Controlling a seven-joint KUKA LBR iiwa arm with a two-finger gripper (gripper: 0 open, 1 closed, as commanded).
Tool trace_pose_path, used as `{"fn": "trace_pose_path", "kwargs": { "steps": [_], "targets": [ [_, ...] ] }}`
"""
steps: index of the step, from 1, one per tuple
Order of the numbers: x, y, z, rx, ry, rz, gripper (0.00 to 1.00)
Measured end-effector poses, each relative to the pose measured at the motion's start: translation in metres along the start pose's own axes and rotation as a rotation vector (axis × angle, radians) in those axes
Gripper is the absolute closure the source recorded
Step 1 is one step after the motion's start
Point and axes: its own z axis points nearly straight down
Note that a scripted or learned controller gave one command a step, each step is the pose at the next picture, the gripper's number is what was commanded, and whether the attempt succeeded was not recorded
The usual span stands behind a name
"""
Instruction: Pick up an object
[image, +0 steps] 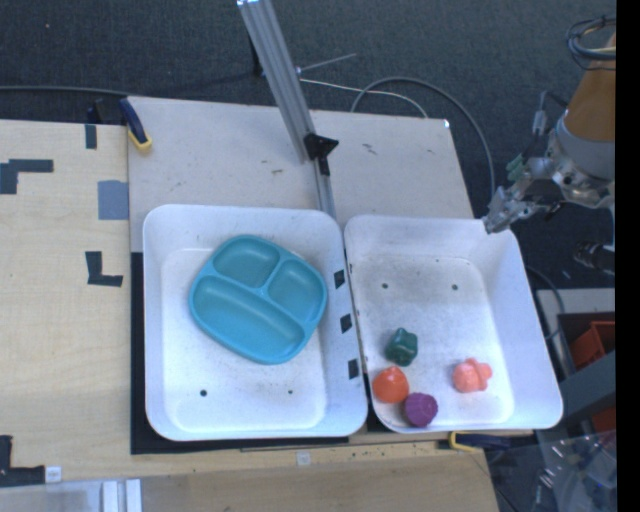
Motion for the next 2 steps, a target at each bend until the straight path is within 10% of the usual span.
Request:
{"fn": "trace_pose_path", "kwargs": {
  "steps": [2],
  "targets": [
    [0.099, -0.003, 0.01, 0.007, 0.002, -0.003, 1.0]
  ]
}}
